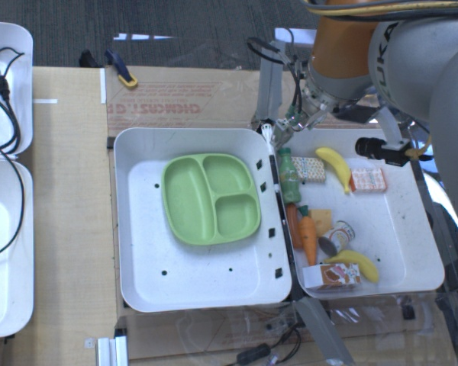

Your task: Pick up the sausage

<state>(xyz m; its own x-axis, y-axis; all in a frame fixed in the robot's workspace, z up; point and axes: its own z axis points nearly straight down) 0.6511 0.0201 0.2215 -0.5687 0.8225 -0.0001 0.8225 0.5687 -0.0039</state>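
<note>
1. Far left of the green plate [211,198], at the picture's edge, sit white trays [1,227] with black cables [4,117] looped over them.
2. Up and left of the plate, a small blue and yellow clamp [120,71] lies at the edge of a brown cardboard sheet [183,101].
3. Around the plate is the left bin [133,227]; the plate lies flat near its middle, three compartments facing up.
4. Up and right of the plate, the gripper [278,132] hangs at the near corner of the right bin [421,227], above the wall the two bins share. I cannot tell whether its jaws are apart or together, and nothing is seen held in them.
5. Just right of the plate, past the shared wall, a green bottle [289,175] lies lengthwise.
6. Right of the plate's lower half, the sausage [293,226] lies along that same wall, below the bottle and well below the gripper.
7. Touching the sausage on the side away from the plate is a carrot [309,239].
8. Further right of the plate come a patterned packet [313,170], a banana [336,166] and a red and white box [368,179].
9. Down and right of the plate, a second banana [355,264] rests against a small carton [332,277].
10. Furthest up and right of the plate, the arm [412,52] shows its orange band and grey casing.
</note>
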